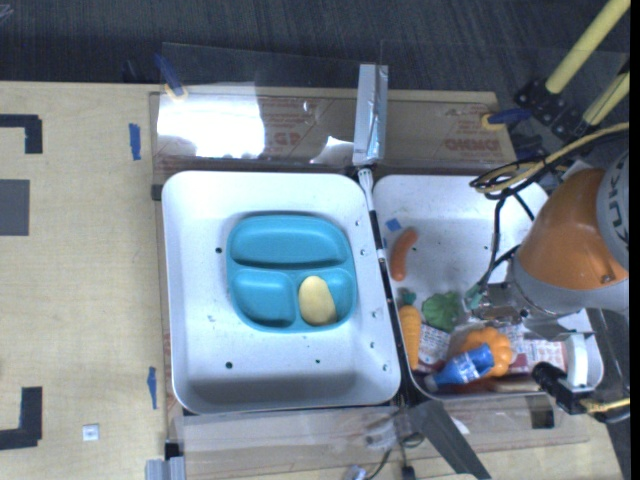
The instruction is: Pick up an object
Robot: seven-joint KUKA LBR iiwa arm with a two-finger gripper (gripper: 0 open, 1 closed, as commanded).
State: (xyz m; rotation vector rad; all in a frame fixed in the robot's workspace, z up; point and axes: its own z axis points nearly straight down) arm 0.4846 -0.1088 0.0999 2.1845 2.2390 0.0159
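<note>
You've got a light wood bench (70, 298) with black tape marks along its left edge and bits of blue tape here and there, and dark grey carpet (300, 8) runs across the top of the frame. A clear panel (260, 118) stands behind the bins, catching a bright glare, with brown cardboard showing through it.

The left bin (190, 368) sits mid-frame and holds a blue tray (280, 258) with compartments; a yellow lemon (317, 300) lies in the tray's lower right compartment.

The right bin (450, 218) is where the clutter is, all piled toward its lower edge: an orange hot dog (400, 253) near the divider, a carrot (410, 333) below it, something green (440, 310) beside that, and a blue bottle (470, 366) lying against an orange thing (490, 346) and a red-and-white packet (540, 353).

The arm (570, 238) comes in from the right, its orange band over the bin's right side. The gripper (490, 303) hangs right above the pile, but you can't tell how it's set from this angle. Cables loop at upper right next to yellow poles (595, 33).
</note>
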